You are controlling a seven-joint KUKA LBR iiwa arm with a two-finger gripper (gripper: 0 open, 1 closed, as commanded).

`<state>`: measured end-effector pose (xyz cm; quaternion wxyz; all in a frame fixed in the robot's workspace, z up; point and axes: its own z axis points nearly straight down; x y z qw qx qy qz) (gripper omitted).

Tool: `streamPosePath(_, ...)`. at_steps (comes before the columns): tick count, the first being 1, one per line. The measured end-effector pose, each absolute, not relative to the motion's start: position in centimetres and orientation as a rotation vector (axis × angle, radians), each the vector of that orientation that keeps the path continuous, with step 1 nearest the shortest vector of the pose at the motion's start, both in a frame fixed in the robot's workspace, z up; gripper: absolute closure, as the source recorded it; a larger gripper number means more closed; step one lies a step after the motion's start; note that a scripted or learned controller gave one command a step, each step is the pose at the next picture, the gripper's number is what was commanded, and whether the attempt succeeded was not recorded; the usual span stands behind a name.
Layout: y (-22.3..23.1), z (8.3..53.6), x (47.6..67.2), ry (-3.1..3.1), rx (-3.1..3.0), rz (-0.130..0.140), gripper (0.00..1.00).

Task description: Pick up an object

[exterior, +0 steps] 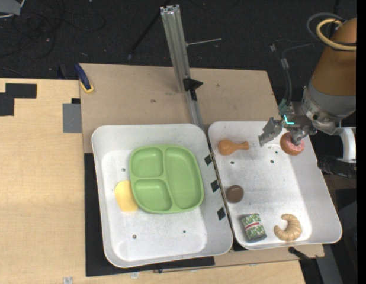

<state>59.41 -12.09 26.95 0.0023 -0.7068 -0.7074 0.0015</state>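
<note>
Your gripper (pixel 283 136) hangs over the far right corner of the right bin (pixel 325 218), and its two fingers stand apart, released, with nothing between them. One finger reaches left toward mid-bin; the other sits just beside, perhaps touching, the pink donut (pixel 292 144) that lies near the bin's right wall. That donut looks like the likeliest target, and here is your risk: the fingers seem to straddle bare bin floor to the donut's left rather than the donut itself, so a close from this pose would likely pinch air or shove the donut against the wall. The wall also leaves little room for a finger to slip down on the donut's right side, so a descent could jam or tip it. The orange drumstick-shaped toy (pixel 232 147) lies to the left, near the far edge, apart from the fingers. The brown disc (pixel 234 193), the green can (pixel 252 227) and the croissant (pixel 289 226) sit nearer, well clear. The green divided plate (pixel 166 178) and yellow piece (pixel 125 196) rest in the left bin (pixel 112 241), out of play.
</note>
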Motion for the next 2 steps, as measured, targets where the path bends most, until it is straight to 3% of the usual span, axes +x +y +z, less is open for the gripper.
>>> streamPosePath(1, -12.1, 27.1, 59.5, -2.221, -2.218, 0.003, 0.0)
streamPosePath(2, -11.2, 22.0, 59.1, -2.215, -2.219, 0.007, 0.0)
